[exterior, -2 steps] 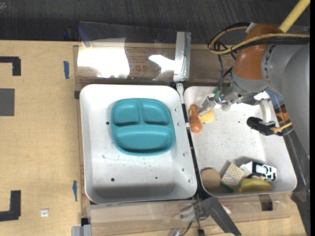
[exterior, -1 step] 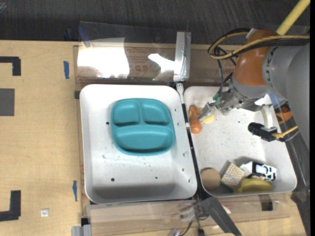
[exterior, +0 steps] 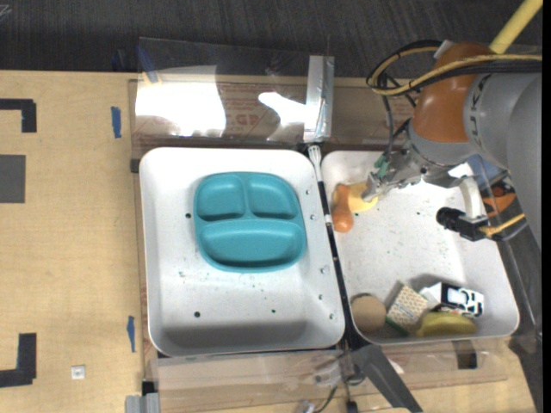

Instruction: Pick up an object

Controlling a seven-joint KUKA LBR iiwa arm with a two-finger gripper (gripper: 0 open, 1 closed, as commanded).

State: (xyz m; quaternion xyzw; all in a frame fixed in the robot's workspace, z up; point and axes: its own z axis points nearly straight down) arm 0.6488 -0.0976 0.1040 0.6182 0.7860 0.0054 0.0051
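Observation:
My gripper (exterior: pixel 375 188) hangs low in the upper left part of the right bin (exterior: pixel 430 239), reaching in from the grey and orange arm (exterior: pixel 456 110). Its tip sits right against an orange and yellow fruit-like object (exterior: pixel 344 206) that leans on the bin's left wall. Whether the tip is touching the object or gripping its yellow end is too small to tell. Along the bin's front edge lie a tan ball (exterior: pixel 368 312), a patterned block (exterior: pixel 405 308), a yellow banana-like piece (exterior: pixel 446 323) and a black and white item (exterior: pixel 462 298).
The left bin (exterior: pixel 172 256) bears a teal divided plate (exterior: pixel 250 220). A clear plastic sheet and a metal bracket (exterior: pixel 318 101) stand behind the bins. Cables (exterior: pixel 405 67) loop above the arm, and a black fitting (exterior: pixel 456 222) juts over the right bin.

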